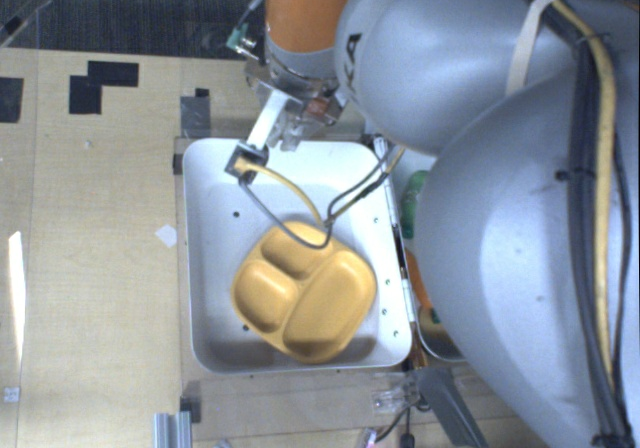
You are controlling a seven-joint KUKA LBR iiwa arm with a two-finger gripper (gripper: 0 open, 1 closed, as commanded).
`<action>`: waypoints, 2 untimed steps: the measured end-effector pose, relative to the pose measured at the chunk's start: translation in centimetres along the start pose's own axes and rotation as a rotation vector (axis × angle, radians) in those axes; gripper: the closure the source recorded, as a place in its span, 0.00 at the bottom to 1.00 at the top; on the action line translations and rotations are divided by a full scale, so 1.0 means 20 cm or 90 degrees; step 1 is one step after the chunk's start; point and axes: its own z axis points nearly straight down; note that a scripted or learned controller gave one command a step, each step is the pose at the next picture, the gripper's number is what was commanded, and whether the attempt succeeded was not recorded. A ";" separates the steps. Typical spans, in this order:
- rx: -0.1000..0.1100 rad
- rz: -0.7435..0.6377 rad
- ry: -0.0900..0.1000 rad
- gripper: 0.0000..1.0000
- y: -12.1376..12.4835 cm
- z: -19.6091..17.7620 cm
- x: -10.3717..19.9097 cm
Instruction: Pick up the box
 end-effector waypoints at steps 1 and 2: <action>0.000 -0.015 0.000 1.00 -0.06 0.18 -0.04; 0.001 0.038 0.001 1.00 -0.09 0.91 -0.07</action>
